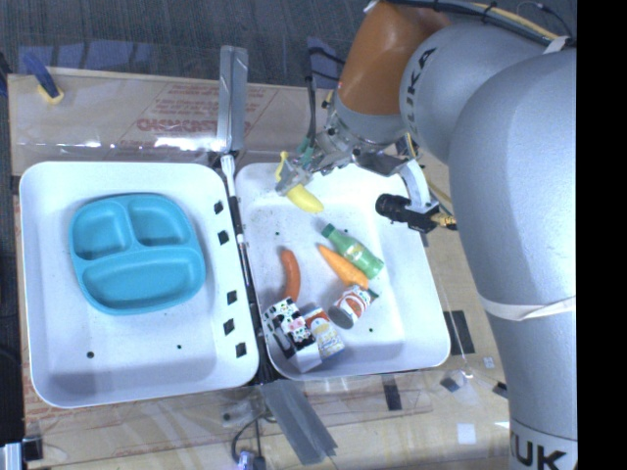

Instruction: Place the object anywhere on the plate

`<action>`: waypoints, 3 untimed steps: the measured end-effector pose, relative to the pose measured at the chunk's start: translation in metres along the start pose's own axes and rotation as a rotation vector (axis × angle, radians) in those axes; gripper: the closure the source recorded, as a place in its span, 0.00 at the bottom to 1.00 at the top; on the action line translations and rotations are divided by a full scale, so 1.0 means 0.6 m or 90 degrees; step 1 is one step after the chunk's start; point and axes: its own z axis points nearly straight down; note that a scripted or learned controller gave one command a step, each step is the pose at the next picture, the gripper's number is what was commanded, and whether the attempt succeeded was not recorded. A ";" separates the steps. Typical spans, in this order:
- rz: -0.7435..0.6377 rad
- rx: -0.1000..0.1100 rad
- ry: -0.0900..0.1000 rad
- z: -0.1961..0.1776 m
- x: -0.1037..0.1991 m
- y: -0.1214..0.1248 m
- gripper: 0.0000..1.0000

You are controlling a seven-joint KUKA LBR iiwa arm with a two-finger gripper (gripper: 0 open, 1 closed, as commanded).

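One gripper (294, 171) hangs over the far-left corner of the right bin (411, 336); whether it grips anything I cannot tell. A yellow banana-like object (306, 200) lies just below it, touching or nearly so, its long axis slanting toward the bin's middle. The blue plate (137, 253) sits in the left bin (49, 360), well apart leftward, so the carry crosses the divider.

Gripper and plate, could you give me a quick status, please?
Gripper over right bin's far corner, at yellow item; grasp unclear. Blue plate in left bin, bare. Divider wall between bins.
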 end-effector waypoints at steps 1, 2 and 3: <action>-0.080 0.001 0.001 0.002 0.091 0.037 1.00; -0.057 -0.001 -0.001 0.000 0.013 0.006 1.00; -0.180 0.001 0.000 0.001 0.176 -0.008 1.00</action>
